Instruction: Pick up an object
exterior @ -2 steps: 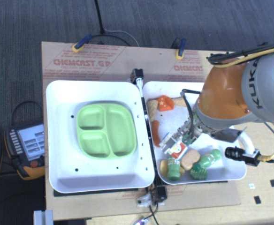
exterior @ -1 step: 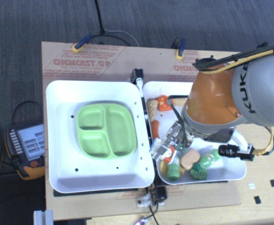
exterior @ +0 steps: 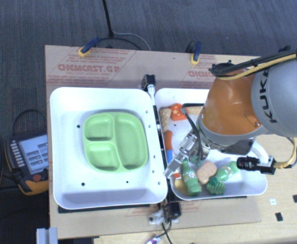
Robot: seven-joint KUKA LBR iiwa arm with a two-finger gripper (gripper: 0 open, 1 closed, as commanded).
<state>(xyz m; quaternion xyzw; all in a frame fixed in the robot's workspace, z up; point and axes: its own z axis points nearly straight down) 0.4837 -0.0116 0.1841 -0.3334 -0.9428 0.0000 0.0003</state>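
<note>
We take the right bin (exterior: 258, 187) as our landmark, the right-hand one of two shallow white bins on a brown board. The arm (exterior: 240, 105), grey with an orange band, stands over this bin and covers much of its middle. Its gripper (exterior: 185, 155) sits low inside the bin, near the wall shared with the neighbouring bin, with its metal fingers (exterior: 175, 165) pointing toward the bin's near left corner. We cannot tell whether the pincer is released or clenched, and we see nothing clearly held between its parts. Just beside the gripper, toward the bin's near edge, lies a green bottle (exterior: 191, 178) with a white label. To the right of the bottle, touching or almost touching it, is a tan rounded piece (exterior: 206, 172), and further right a second green item (exterior: 224, 173) with a textured green piece (exterior: 216, 188) at the near edge. At the bin's far left we note an orange object (exterior: 176, 112) and a brown flat item (exterior: 166, 118). The left bin (exterior: 67, 187), adjoining the right bin's left wall, contains a light green divided tray (exterior: 115, 141) with three compartments, lying flat near its centre.
</note>
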